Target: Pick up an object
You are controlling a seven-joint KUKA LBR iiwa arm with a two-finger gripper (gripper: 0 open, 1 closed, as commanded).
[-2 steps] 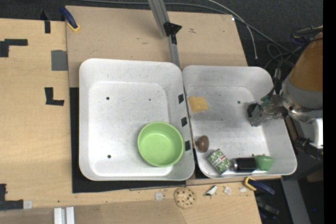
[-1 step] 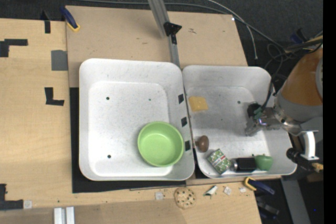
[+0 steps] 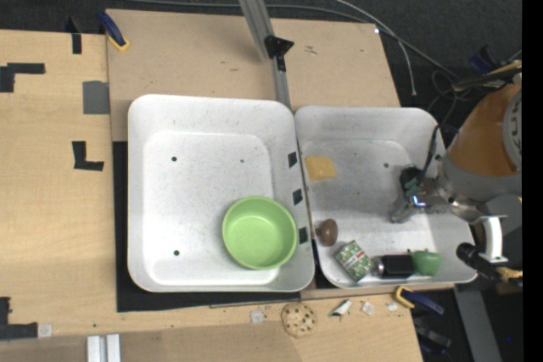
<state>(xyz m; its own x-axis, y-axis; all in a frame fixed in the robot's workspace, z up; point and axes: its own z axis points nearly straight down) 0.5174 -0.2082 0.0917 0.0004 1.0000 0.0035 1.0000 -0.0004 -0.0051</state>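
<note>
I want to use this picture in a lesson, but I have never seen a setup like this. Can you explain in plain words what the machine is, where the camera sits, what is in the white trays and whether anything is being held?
The picture comes from one camera fixed above a bench, looking down at a slant. The machine is a robot arm, grey and orange, reaching in from the right. Its gripper, a two-finger claw, hangs low in the right bin; nothing can be seen between its fingers. The left bin holds a green bowl. The right bin holds a yellow sponge-like piece, a small brown object, a green patterned packet and a black and green item. A round cookie-like thing lies on the bench in front of the bins.
</note>
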